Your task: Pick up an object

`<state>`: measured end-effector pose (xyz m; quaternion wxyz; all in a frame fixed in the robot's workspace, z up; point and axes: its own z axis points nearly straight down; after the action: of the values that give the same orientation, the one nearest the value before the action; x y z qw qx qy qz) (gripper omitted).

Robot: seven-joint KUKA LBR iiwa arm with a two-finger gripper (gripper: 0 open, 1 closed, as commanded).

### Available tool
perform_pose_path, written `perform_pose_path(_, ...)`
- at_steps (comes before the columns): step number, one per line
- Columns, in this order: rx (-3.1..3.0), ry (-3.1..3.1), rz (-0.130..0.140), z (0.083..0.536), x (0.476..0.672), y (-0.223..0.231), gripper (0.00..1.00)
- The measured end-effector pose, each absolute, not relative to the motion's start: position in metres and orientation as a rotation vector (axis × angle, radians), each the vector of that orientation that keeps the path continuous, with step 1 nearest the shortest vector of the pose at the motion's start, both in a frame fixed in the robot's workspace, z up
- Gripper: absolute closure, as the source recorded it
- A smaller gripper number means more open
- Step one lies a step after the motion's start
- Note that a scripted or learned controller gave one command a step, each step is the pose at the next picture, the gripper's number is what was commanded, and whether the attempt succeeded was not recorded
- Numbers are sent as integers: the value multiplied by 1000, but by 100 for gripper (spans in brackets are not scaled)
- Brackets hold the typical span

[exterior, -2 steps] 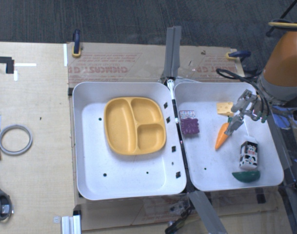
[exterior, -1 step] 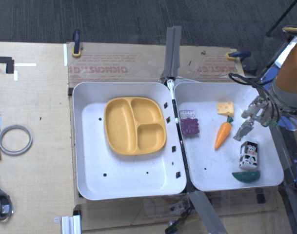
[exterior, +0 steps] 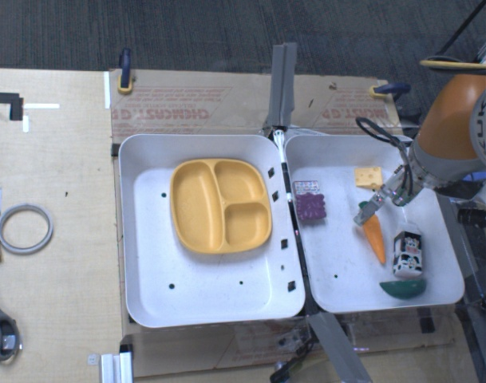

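The right bin holds several objects. An orange carrot lies at its middle right, and my gripper hangs just over the carrot's upper, green-tipped end. A purple bumpy block sits near the bin's left wall with a small white tag behind it. A yellow wedge lies at the back, partly behind the wrist. A black-and-white carton stands to the right of the carrot, with a dark green piece in front of it.
The left bin carries a yellow divided plate. A grey divider bar runs between the bins at the back. On the wooden bench to the left lie a grey tape ring and scissors.
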<state>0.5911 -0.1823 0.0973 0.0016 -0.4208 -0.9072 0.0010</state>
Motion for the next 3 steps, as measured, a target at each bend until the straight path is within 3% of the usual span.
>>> perform_pose_path(1, -1315, -2847, 7, 104, 592, -182, 100)
perform_pose_path(2, -1310, -2848, 11, 110, 592, -181, 100)
perform_pose_path(3, -1360, -2830, 3, 184, 611, -149, 100)
